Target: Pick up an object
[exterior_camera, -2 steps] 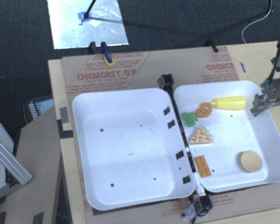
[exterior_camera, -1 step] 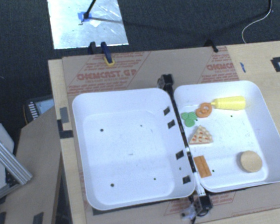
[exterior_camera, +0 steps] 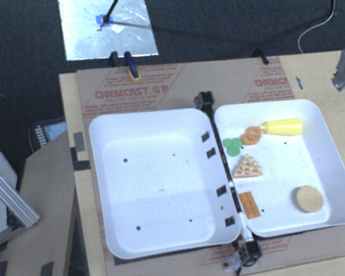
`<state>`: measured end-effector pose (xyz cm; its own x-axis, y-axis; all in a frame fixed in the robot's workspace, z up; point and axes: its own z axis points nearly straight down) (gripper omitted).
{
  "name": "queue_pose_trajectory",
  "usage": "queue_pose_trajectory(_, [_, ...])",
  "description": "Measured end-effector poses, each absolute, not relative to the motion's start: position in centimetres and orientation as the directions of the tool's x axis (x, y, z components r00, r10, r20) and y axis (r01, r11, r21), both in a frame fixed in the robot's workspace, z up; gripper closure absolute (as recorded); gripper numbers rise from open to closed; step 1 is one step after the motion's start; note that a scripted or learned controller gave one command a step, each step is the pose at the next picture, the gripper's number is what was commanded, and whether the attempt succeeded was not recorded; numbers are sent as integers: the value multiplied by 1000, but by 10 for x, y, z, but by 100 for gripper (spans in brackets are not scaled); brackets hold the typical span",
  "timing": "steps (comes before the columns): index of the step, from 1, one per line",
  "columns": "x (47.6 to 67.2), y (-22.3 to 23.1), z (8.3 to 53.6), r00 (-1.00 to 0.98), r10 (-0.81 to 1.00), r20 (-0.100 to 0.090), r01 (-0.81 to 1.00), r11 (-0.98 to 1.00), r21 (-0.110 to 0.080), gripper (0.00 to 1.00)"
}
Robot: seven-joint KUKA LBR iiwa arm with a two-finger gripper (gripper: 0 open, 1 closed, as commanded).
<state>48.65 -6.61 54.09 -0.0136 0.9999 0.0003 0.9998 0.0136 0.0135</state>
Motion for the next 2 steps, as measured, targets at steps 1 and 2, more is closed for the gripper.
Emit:
queue_pose_trajectory(1, [498, 29, 535, -11, 1000, 1, 1000, 11, 4, 100])
queue_pose_trajectory(2, [486, 117, 535, -13, 1000, 2, 1000, 13, 3, 100])
